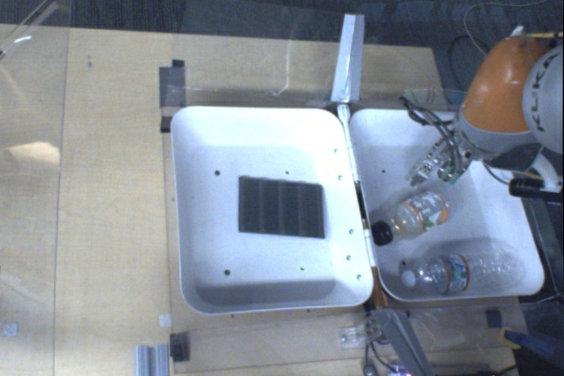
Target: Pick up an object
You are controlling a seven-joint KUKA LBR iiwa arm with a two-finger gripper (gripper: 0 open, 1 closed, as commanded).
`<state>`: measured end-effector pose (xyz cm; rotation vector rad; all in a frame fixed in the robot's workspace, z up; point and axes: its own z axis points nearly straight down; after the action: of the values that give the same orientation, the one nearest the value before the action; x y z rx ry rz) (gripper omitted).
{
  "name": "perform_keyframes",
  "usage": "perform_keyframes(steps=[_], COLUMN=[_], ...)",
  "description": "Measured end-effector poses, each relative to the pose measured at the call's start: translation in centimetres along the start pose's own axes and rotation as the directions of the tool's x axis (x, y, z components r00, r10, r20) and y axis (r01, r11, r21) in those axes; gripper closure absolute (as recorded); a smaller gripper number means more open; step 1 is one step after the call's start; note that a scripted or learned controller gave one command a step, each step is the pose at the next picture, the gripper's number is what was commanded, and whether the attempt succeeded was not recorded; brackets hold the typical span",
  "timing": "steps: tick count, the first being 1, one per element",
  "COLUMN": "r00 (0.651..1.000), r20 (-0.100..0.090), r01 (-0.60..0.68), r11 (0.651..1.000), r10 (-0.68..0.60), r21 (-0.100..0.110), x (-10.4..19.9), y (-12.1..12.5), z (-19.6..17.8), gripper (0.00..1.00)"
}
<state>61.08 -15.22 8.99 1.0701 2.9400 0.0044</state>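
Two clear plastic bottles lie on their sides in the right bin (388, 154). The upper bottle (414, 217) has a dark cap pointing left toward the bin's left wall, a pale label around its middle and a yellowish tint inside; it lies at a slight slant, cap end nearer the camera's bottom edge. The lower bottle (458, 271) is longer, with a white cap at its left end and a blue and red label band; it lies almost level along the bin's near wall, close against it. The two bottles are near each other but apart.

The gripper (438, 165) hangs over the far part of the same bin, just above and to the right of the upper bottle, not touching it. Its fingers are small and cluttered with wiring here, so how far they stand open cannot be told; nothing is seen between them. The orange band of the arm (498, 92) sits at the right edge.

Bare floor shows in the right bin's far left corner. The left bin (203, 145) holds a dark ribbed rectangular pad (282, 207) at its middle, with white floor all around it.
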Motion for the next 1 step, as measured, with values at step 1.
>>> perform_keyframes(steps=[1], r00=[0.931], r20=[-0.002], r01=[-0.365], r11=[0.931], r10=[0.365], r21=[0.002], x=[2.75], y=[4.39], z=[-11.92], gripper=[1.0])
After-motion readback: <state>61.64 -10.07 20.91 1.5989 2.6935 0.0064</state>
